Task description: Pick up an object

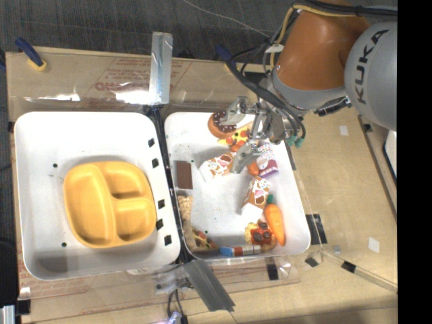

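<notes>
The hand (244, 155) hung over the right bin's (223, 211) far edge, its fingers apart around nothing. A toy carrot (273, 223) lay near that bin's near right corner.

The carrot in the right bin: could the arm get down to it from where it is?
Probably yes. The carrot lies on top near the bin's right wall with nothing over it, and the end effector hangs just above the same bin. A toy pizza slice touching it might crowd the grasp.
</notes>
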`<move>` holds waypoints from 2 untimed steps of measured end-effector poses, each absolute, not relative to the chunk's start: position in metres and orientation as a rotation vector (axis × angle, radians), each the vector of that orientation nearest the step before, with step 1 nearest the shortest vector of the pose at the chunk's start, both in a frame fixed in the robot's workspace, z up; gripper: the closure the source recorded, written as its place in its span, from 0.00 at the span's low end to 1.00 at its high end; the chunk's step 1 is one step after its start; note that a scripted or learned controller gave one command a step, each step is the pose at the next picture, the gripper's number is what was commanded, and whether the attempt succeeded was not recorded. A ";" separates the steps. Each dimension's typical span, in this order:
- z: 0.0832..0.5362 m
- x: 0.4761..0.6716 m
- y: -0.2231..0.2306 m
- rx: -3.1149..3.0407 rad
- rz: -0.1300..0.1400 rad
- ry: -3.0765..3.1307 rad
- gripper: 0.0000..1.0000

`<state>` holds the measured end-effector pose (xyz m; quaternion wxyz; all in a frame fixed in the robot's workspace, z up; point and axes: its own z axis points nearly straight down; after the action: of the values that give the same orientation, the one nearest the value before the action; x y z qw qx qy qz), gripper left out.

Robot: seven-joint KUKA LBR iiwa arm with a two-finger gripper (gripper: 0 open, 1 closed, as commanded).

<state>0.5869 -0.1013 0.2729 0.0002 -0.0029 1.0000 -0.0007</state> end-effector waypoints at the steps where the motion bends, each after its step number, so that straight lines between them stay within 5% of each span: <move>1: 0.127 0.532 -0.135 0.198 -0.002 3.123 0.00; 2: 0.114 0.559 -0.104 0.484 -0.005 3.054 0.00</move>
<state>0.5591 -0.1041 0.1143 0.0246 0.1566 0.9874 -0.0016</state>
